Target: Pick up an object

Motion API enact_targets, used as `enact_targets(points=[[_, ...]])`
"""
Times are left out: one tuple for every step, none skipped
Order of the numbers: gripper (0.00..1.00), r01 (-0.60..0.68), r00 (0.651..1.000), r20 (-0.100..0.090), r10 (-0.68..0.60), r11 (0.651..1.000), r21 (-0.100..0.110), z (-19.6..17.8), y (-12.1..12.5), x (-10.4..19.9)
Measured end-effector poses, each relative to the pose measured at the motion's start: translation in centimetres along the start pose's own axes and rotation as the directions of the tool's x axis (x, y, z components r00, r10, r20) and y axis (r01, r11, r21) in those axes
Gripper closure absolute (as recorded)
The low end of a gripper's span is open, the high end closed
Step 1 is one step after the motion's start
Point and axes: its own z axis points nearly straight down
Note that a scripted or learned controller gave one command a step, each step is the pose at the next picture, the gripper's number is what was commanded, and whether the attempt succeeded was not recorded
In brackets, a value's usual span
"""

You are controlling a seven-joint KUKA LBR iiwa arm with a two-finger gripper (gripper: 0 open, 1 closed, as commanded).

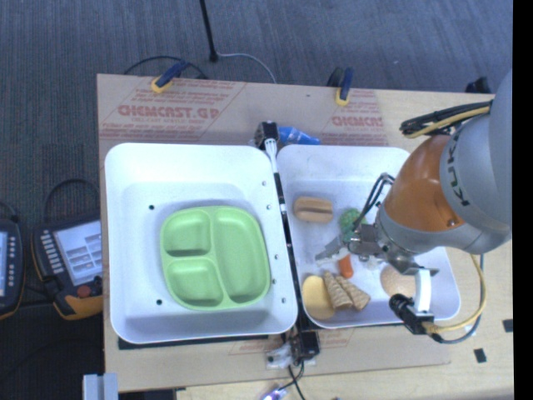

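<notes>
Arm (441, 198) enters from 3 o'clock, over right bin (333, 158). Gripper (343, 248) low at bin's centre, above orange carrot-like piece (346, 267); whether its grip is open or closed, cannot tell. Hot dog (313, 209) at 11 o'clock of gripper, green item (349, 220) at 12, waffle cone (343, 293) at 6. Left bin (133, 173) carries green 3-compartment tray (215, 257).

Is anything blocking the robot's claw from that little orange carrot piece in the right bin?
Nothing visible does. The gripper hangs just above the carrot piece, with bare bin floor around it; the green item and cone lie to either side.
</notes>
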Motion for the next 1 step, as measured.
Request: enact_targets(points=[[1.0, 0.0, 1.0, 0.0, 0.0, 1.0, 0.002, -0.92, -0.01, 0.0]])
